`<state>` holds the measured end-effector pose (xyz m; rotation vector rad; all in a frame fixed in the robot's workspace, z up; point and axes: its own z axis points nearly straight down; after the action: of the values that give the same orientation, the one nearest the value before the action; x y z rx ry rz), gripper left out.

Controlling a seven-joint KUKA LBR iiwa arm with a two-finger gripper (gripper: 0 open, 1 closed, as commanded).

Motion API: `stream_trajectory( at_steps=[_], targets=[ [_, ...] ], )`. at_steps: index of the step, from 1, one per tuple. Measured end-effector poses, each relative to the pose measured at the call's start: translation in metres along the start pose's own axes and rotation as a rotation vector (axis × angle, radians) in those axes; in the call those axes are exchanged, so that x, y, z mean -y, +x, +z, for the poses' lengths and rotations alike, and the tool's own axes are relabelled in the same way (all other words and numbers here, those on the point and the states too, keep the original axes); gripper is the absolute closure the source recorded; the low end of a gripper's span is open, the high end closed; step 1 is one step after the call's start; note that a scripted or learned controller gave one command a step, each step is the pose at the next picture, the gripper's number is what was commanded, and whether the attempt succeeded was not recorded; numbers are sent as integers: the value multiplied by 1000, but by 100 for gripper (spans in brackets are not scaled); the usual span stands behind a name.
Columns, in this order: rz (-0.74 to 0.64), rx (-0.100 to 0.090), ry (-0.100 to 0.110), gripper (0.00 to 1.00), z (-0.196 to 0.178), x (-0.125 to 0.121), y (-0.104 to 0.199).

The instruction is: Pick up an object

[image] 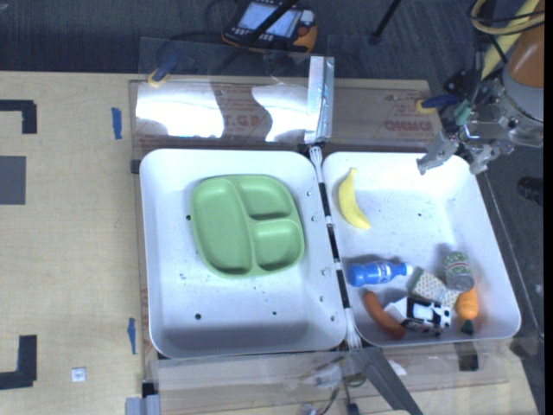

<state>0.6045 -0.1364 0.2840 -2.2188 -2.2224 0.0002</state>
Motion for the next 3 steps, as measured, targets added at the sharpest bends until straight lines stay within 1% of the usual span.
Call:
stream_trajectory(
  at_steps=[1, 2, 3],
  targets=[
    [44, 0, -1, 0, 146, -4, 46],
    [20, 5, -22, 0, 186, -17, 41],
    [-1, 0, -2, 0, 99, 2, 106]
  ],
)
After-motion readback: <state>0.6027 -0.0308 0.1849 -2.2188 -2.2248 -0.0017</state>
